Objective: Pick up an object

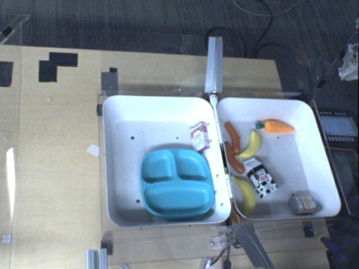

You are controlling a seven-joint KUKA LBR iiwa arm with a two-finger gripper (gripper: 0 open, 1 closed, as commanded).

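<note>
- No text, brand or number can be read anywhere.
- The small packet [199, 136] in the left bin [120, 150] carries red and white print, but it is too blurred to read.
- The black and white box [261, 180] in the right bin [314, 150] shows a pattern, no legible letters.

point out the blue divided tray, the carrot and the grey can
blue divided plastic tray [178, 184], camera view, on its wide lower compartment
orange toy carrot [278, 127], camera view, on its orange body
small grey can [303, 204], camera view, on its side
</note>
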